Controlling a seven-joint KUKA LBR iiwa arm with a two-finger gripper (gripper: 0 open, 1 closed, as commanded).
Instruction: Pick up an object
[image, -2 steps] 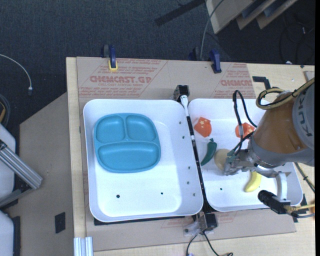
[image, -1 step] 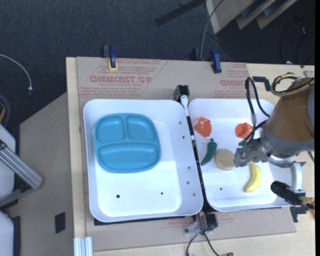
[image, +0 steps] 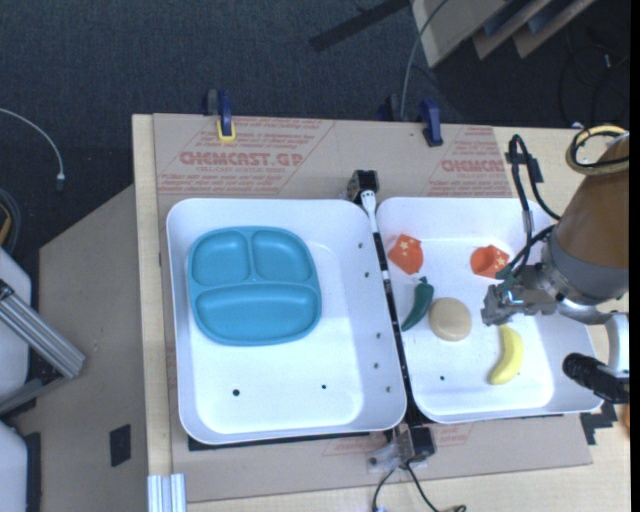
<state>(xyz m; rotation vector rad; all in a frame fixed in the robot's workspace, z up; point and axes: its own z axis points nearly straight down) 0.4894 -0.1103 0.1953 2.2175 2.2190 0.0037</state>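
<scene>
The gripper (image: 500, 303), whose state I cannot tell, hangs just above the banana (image: 508, 357); it should descend centred.

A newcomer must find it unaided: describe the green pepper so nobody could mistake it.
Start at the right-hand white bin, the one without the blue plate. Along its left wall, below an orange-red piece and left of a round tan item, lies the green pepper. It is the only dark green thing there, slim and curved.

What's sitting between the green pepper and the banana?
A round beige bun-like piece lies between the green pepper and the banana, as the camera view shows.
</scene>
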